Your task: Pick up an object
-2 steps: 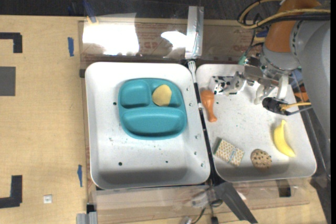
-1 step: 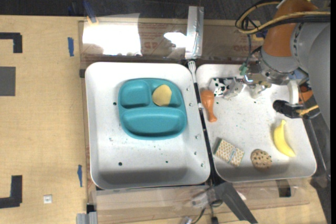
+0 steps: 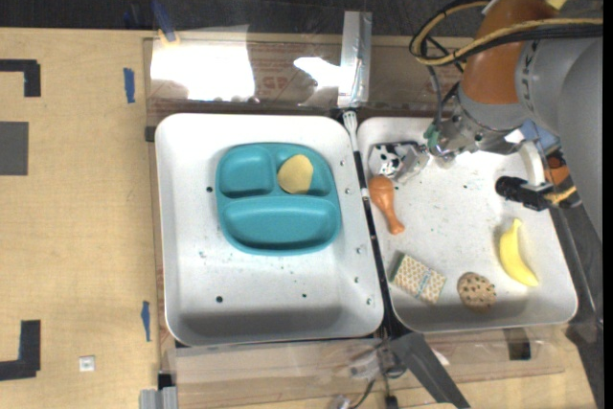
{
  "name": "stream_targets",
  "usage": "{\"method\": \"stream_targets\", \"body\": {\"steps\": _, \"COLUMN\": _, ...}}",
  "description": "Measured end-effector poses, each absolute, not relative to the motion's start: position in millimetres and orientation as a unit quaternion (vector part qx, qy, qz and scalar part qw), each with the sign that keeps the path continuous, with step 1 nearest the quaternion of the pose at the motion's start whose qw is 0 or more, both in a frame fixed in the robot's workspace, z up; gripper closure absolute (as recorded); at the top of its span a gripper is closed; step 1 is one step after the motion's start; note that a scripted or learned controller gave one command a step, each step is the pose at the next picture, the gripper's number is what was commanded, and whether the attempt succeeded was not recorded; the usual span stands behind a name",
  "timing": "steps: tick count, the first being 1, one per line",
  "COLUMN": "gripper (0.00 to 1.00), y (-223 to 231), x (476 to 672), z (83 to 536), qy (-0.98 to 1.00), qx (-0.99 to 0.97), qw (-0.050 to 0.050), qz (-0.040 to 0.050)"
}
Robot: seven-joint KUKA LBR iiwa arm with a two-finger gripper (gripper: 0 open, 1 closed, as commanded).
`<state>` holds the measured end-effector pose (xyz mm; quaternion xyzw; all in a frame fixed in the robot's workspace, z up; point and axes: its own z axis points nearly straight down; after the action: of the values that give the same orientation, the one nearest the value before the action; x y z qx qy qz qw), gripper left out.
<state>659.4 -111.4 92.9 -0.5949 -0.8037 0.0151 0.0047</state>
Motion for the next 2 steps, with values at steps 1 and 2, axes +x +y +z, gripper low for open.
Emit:
{"method": "stream_targets", "body": {"steps": 1, "gripper": 0.0, "y": -133, "x": 657.4, "z": 87, "qy": -0.701, "qx": -0.713, "qw": 0.03, "qz": 0.0143}}
{"method": "stream_targets", "body": {"steps": 2, "gripper": 0.0, "y": -158, "x": 657.9, "z": 84, "qy": -0.689, "qx": -0.723, "qw": 0.038, "qz": 0.0133}}
